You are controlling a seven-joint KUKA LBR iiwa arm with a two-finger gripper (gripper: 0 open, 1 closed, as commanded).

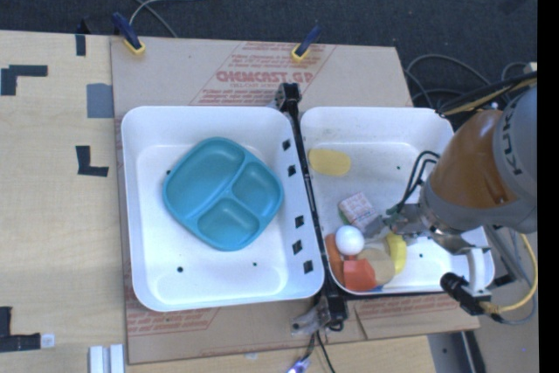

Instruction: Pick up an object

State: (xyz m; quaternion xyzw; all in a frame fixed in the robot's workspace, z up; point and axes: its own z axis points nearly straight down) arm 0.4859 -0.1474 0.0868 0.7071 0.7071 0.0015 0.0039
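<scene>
wooden bench, cardboard sheet clamped on it, two white bins atop

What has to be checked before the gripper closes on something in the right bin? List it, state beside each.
1. Gripper low over the right bin: ok.
2. Target beside it, yellow piece: ok.
3. Finger opening: cannot tell.
4. Neighbours apart: not ok, white ball, red block and pale cube crowd close.
5. Yellow oval lies well apart: ok.
6. Blue plate sits in the left bin, out of the way: ok.
</scene>
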